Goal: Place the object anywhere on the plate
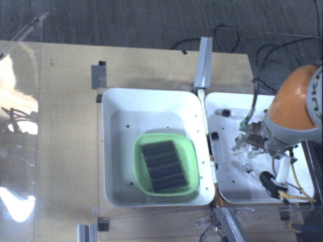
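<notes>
A grey robot arm [298, 110] with an orange band reaches into the right bin [227, 185], its claw [246, 150] low over the bin floor; whether it is wide or narrow cannot be told. Left of the claw, in the left bin [116, 135], a dark ridged block [162, 165] lies on the green plate [189, 150].

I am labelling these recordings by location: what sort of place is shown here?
Probably a robotics lab bench: two shallow white bins bolted side by side on a wooden bench, a grey-and-orange robot arm with loose cables, and a green square plate.
</notes>
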